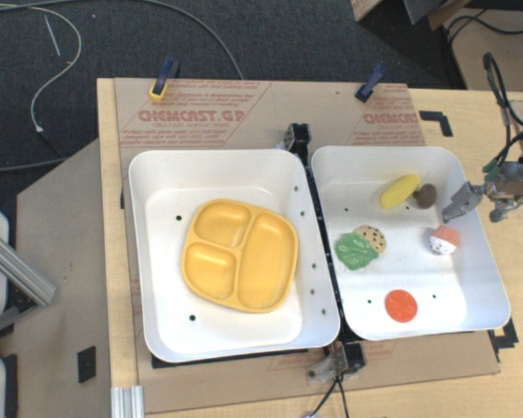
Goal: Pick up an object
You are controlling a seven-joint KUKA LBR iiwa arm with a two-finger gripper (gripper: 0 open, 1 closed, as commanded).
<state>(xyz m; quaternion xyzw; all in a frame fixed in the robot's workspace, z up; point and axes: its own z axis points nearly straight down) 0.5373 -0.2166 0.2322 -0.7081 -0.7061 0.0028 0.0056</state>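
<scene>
Two white bins (148, 233), one yellow plate (241, 255).

Both bins (157, 259) look like smooth white plastic with a faint sheen. The yellow plate (241, 254) is smooth, glossy plastic. The bench top (270, 111) is matt brown cardboard with red print. The floor (113, 24) is rough dark carpet.

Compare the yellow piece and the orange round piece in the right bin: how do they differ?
The yellow piece is elongated and lies at a slant near the far side; the orange round piece is a flat disc near the near side. The yellow piece touches a small brown item; the orange round piece lies alone. Both rest in the right bin.
</scene>
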